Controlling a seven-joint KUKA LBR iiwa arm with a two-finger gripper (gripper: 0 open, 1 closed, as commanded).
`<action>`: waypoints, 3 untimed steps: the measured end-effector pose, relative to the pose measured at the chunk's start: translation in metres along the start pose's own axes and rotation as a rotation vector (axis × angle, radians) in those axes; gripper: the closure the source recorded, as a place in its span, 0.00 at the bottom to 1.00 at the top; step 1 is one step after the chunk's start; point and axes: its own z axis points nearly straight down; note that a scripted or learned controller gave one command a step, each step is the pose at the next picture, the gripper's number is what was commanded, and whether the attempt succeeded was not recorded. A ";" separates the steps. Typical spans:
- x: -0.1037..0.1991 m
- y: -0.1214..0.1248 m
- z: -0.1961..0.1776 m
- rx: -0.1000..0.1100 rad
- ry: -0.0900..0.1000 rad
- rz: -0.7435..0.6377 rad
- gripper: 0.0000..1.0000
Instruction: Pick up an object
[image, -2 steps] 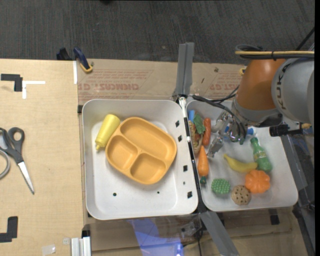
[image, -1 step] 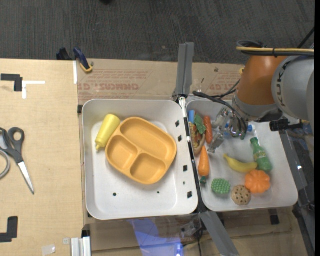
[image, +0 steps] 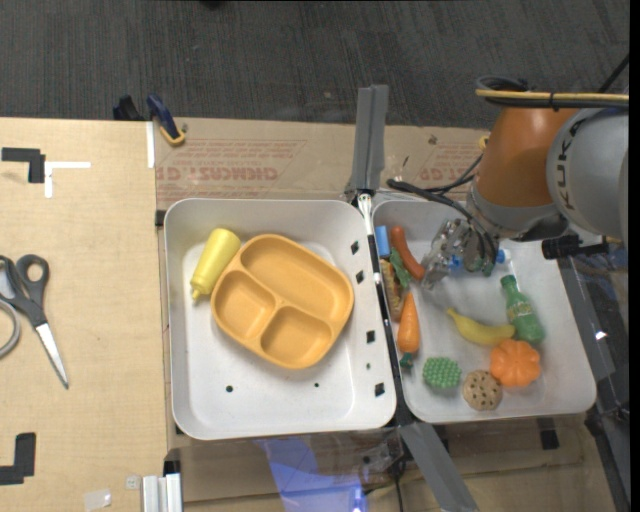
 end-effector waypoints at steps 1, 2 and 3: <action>0.000 0.000 0.000 -0.001 0.001 0.000 0.00; 0.006 0.004 0.007 -0.003 0.002 -0.097 0.00; -0.007 0.011 0.007 -0.004 0.001 -0.049 0.00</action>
